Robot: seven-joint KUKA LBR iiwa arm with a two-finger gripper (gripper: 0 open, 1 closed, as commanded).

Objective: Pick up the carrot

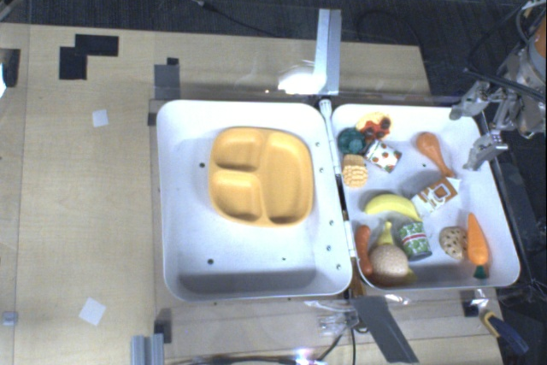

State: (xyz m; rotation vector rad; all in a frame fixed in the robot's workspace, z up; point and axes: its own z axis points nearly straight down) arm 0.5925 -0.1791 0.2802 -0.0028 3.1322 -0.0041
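Presently logged, step in hand: approach, not yet a grasp. Gripper (pixel 489 132) at the upper right rim of the right bin (pixel 509 269), well apart from the carrot (pixel 476 242); fingers spread, nothing between them. Advised, as a judgement: travel toward the bin's near right corner, descent over the carrot's thick orange middle, jaws set across the short width rather than along the length, wrist turned to match the slight tilt. Clearance tight on two sides: bin wall just to the right, cookie (pixel 453 241) just to the left; risk of a finger landing on either. Carrot, item entry: smooth orange body, tapered, rounded at the upper end, small dark green stub at the lower end, lying flat near the bin's right wall, long axis running roughly top to bottom. Probably hard plastic, likely to roll or slip under an off-centre pinch. Neighbours further left: green can (pixel 416 239), banana (pixel 390 204). Left bin (pixel 184 269) with yellow divided plate (pixel 260 175), no part in this step.
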